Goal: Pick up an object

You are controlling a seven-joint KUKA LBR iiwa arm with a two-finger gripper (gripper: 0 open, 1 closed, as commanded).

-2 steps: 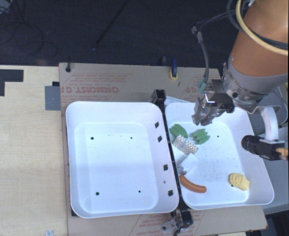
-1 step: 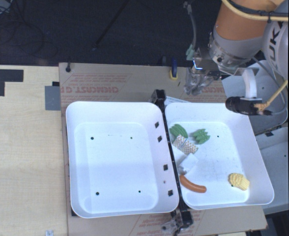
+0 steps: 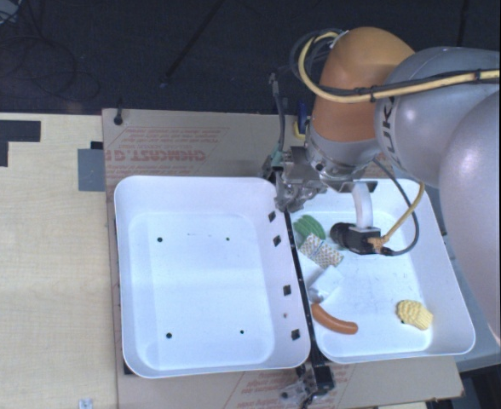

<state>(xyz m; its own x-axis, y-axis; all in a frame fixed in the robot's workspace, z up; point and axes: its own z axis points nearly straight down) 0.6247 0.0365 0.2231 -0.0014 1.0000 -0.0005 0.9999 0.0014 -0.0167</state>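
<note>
Right bin [image 3: 455, 331], contents as I read them off the feed, nearest first.

1. Orange sausage [image 3: 334, 321]: lies flat, well below the pincer [image 3: 290, 196] in view and a little to its right, near the bin's inner wall.
2. Yellow corn piece [image 3: 414, 314]: the item farthest from the pincer, down and well to its right.
3. Small white scrap [image 3: 324, 285]: between the sausage and the pincer. I cannot make out what it is.
4. Pale checked piece [image 3: 321, 250]: near the pincer, below and right of it.
5. Green piece [image 3: 310, 226]: the closest item, just below-right of the pincer and just beside the checked piece.
6. Pincer: over the bin's far inner corner, at the wall next to the left bin [image 3: 131, 228]. I cannot tell whether it is apart or together.
</note>
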